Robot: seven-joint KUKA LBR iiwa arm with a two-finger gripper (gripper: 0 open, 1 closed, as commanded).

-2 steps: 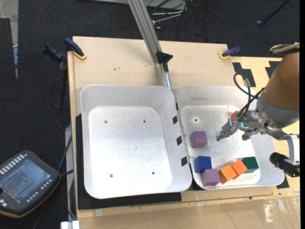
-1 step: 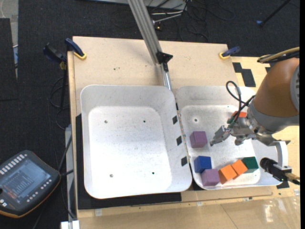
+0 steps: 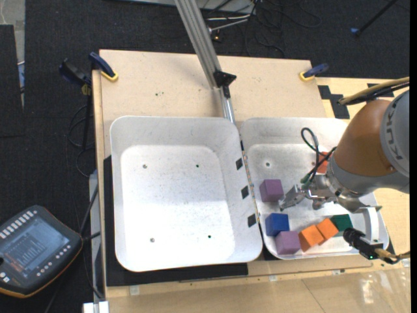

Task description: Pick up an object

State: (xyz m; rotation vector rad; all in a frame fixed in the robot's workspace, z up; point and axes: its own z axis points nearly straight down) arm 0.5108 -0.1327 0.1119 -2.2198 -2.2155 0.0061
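Reading "KU", grey arm (image 3: 397,135) lettering

Two shallow white bins sit side by side: the left bin (image 3: 176,194) and the right bin (image 3: 287,142). The right one holds five blocks: two purple, at (image 3: 272,190) and (image 3: 287,242), one blue block (image 3: 277,223), one orange block (image 3: 314,234) and one green block (image 3: 341,223).
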